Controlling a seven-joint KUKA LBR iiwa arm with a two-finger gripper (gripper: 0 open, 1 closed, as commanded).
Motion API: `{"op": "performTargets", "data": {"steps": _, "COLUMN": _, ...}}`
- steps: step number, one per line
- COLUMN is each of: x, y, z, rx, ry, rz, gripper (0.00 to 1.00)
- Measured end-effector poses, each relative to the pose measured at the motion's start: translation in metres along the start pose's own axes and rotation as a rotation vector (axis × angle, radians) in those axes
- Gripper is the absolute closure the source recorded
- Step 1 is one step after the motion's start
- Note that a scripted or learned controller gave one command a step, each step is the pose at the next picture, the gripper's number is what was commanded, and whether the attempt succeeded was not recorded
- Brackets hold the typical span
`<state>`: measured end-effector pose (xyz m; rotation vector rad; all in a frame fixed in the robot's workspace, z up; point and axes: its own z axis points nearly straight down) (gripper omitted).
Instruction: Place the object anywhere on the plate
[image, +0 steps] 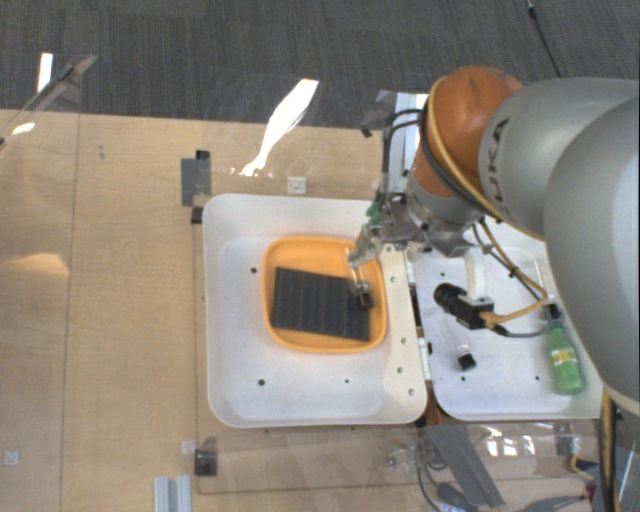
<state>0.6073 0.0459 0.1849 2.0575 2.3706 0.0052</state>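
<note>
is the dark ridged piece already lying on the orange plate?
Yes. The dark ridged piece lies flat inside the orange plate in the left bin, with the gripper at its right edge.

Dark ribbed slab (318, 304) lay on orange plate (283, 338) in left bin (240, 390), gripper (358, 287) at its right edge; green bottle (565, 364) in right bin (500, 395).
</note>
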Motion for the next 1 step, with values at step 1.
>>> {"op": "performTargets", "data": {"steps": 1, "x": -0.0408, "y": 0.0574, "z": -0.0697, "rx": -0.001, "ry": -0.001, "rz": -0.181, "gripper": 0.00}}
